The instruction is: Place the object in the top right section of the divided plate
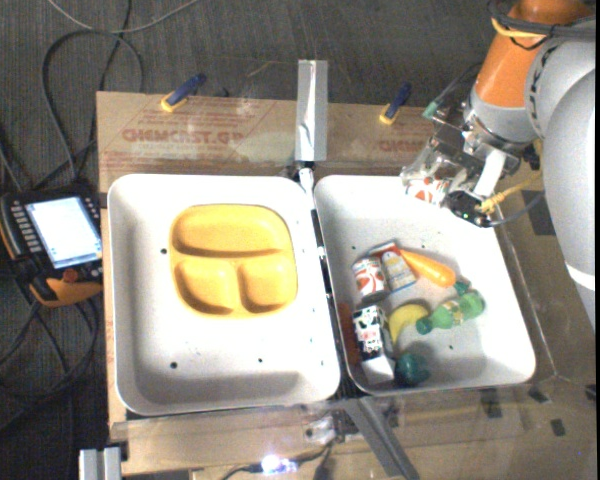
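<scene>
A yellow divided plate (235, 258) lies in the left white bin (140, 368), with one wide section at the back and two smaller ones at the front. My gripper (432, 180) hangs over the back rim of the right bin (510, 358), far right of the plate. A small red and white packet (427, 188) shows between its fingertips, and the gripper is shut on it. The arm's orange band (505, 68) rises behind it.
The right bin holds a red and white can (368, 276), a small carton (395, 268), a carrot (430, 268), a banana (408, 318), a green bottle (450, 313), a black and white carton (368, 330) and a dark teal ball (412, 368). A handheld screen (55, 230) lies left of the bench.
</scene>
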